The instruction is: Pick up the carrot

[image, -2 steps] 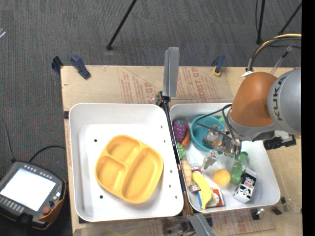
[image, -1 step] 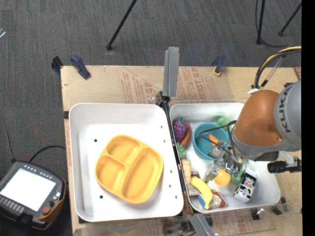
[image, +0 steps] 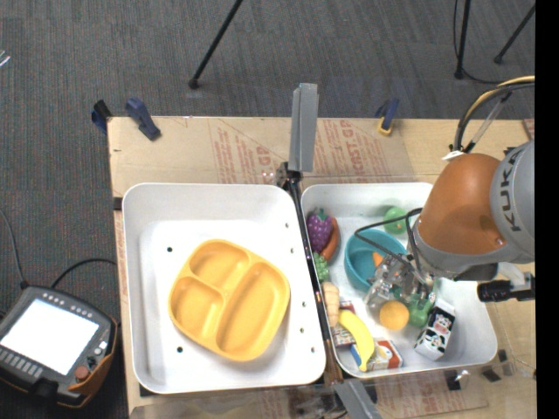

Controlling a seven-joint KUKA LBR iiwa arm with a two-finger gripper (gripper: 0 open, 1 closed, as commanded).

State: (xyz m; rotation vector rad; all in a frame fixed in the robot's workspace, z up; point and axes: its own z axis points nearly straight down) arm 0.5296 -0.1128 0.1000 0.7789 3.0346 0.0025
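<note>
The carrot [image: 331, 299] is a short pale-orange piece with a green top. It lies along the left wall of the right bin [image: 472, 343], just left of the banana [image: 359, 336]. My gripper [image: 400, 285] hangs low in the middle of that bin, over the right rim of the teal bowl [image: 360, 262] and just above an orange ball [image: 394, 315]. It is a good hand's width right of the carrot and apart from it. The orange wrist band and grey arm hide what lies under them.
Around the gripper in the right bin are purple grapes [image: 320, 230], a green fruit [image: 396, 216], a milk carton [image: 434, 333] and a small red box [image: 385, 355]. The left bin [image: 148, 225] bears a yellow divided plate [image: 229, 298]. A grey post [image: 304, 133] stands behind the bins.
</note>
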